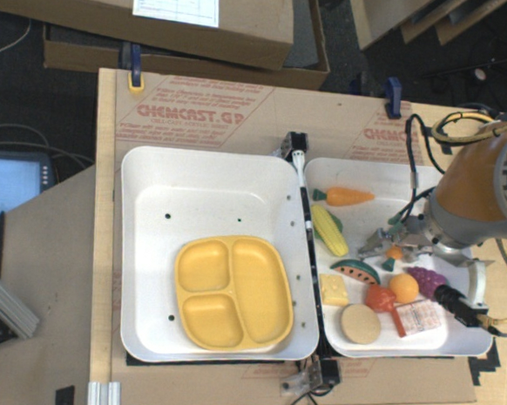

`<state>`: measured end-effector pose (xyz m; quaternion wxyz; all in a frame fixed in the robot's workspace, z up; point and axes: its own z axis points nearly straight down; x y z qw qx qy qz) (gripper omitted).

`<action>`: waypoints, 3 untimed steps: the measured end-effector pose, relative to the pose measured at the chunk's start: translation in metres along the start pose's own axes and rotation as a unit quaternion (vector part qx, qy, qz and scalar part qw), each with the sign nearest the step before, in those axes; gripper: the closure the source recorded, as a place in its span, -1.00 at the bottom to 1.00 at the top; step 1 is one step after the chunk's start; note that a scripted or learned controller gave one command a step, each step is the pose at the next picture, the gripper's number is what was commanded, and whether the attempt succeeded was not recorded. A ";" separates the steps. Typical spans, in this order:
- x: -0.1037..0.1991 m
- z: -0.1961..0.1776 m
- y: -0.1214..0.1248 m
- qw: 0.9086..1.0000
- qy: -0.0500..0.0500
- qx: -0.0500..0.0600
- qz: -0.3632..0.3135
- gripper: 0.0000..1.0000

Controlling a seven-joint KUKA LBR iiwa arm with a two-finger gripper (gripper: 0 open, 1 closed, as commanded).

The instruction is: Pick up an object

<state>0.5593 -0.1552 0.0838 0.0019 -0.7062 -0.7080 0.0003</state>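
Note:
The right bin holds several toy foods. An orange carrot lies at the back, with a yellow corn cob just in front of it. Nearer the front are a watermelon slice, a yellow cheese wedge, a red tomato, an orange, purple grapes, a tan round biscuit and a red-and-white packet. My gripper hangs low in the middle of this bin, just behind the watermelon slice and the orange and right of the corn. I see nothing held in it.
In the left bin lies a yellow divided plate. The arm's grey body and orange band cover the right bin's far right side. Cables loop over the bench behind it. Cardboard surrounds both bins.

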 end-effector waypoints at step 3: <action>0.048 0.000 0.045 1.000 0.000 -0.001 -0.002 1.00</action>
